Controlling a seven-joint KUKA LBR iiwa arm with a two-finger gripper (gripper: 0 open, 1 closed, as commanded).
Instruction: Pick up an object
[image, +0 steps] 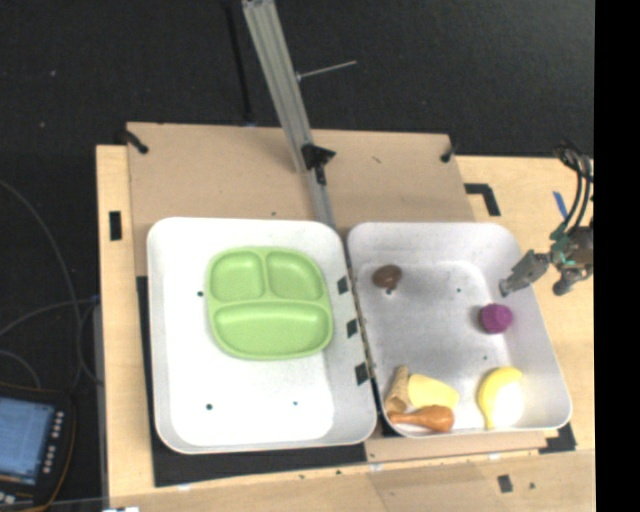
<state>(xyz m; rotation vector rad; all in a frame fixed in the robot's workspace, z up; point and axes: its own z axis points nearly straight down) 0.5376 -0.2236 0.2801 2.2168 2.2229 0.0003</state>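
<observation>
From my console the two bins look like smooth white plastic; the left bin (180, 400) reads matt, while the right bin (430, 260) shows a soft grey sheen across its floor. The green tray (268, 304) in the left one looks like moulded plastic, smooth with a faint gloss on its ridges. The bench (250, 170) looks like unfinished board, tan and matt. The pole (285, 100) rising from the far side looks like brushed metal. The purple ball (495, 318) seems matt, the yellow piece (501, 394) smooth and slightly glossy. The gripper (548, 266) appears dull grey metal.
</observation>
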